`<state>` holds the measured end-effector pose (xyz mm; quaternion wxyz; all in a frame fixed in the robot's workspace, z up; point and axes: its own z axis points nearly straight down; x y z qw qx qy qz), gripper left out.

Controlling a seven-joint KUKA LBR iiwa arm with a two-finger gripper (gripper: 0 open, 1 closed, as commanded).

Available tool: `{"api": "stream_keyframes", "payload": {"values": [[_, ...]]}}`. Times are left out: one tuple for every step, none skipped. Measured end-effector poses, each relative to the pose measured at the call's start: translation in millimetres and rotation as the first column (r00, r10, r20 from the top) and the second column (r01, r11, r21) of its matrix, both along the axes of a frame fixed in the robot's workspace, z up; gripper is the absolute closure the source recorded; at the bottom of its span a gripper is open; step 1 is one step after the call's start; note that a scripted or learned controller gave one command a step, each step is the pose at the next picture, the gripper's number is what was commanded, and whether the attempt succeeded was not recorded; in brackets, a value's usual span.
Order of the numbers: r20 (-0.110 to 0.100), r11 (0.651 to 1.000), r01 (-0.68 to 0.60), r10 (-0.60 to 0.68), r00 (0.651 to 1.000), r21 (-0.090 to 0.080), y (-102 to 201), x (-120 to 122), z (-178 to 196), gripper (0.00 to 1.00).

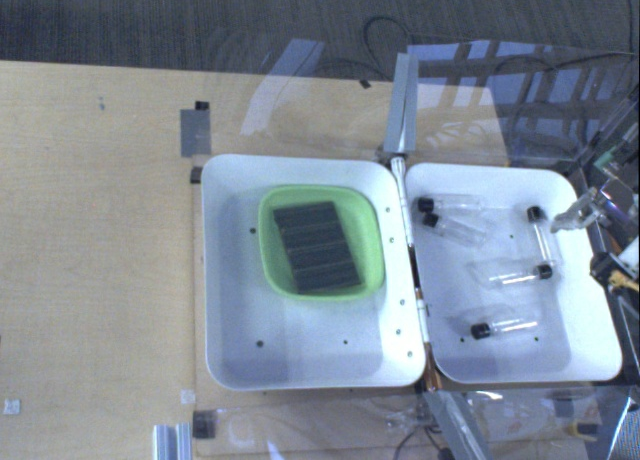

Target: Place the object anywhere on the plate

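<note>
Clear black-capped tubes (five or so) loose in right bin; pincer state indiscernible.

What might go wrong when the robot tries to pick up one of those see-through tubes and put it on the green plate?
1. The clear tubes are round and lie flat in the right bin, so one could roll or slip away from the gripper.
2. Two tubes near the top left corner lie touching, so a grab there might catch both or knock one aside.
3. The green plate already holds a dark ridged block; a tube dropped on it might roll off.
</note>
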<state>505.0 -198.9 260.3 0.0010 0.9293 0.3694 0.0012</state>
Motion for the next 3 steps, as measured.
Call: {"api": "stream_keyframes", "payload": {"values": [[0.002,1.0,0.014,-0.014,1.0,0.0,6.8,-16.4,16.5,0.0],[0.005,0.997,0.078,-0.078,0.997,-0.002,-3.7,-16.3,47.1,0.0],[0.0,0.995,0.098,-0.098,0.995,0.001,-5.4,-12.4,-2.4,0.0]]}}
